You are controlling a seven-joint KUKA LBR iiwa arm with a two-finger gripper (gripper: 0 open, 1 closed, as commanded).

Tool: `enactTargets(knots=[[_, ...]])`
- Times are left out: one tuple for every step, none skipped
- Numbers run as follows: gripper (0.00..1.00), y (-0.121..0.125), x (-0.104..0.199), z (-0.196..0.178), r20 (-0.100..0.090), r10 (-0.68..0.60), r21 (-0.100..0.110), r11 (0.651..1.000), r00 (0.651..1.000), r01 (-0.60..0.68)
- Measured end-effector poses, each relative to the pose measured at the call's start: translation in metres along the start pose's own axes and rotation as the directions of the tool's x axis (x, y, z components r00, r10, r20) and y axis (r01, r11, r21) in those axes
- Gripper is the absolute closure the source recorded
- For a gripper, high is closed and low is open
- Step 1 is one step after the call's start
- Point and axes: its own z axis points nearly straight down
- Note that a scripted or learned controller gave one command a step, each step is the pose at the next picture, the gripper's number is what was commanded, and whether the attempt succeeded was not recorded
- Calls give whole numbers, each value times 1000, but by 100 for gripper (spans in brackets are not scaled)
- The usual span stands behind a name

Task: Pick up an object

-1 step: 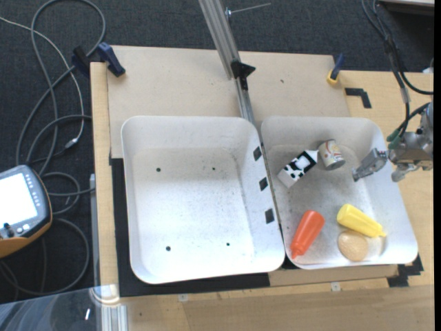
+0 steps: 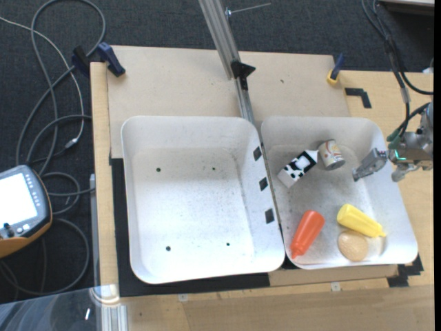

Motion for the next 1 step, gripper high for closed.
enactTargets(knots=[[0, 1, -3, 43, -1, 1, 6, 1000, 1000, -1]])
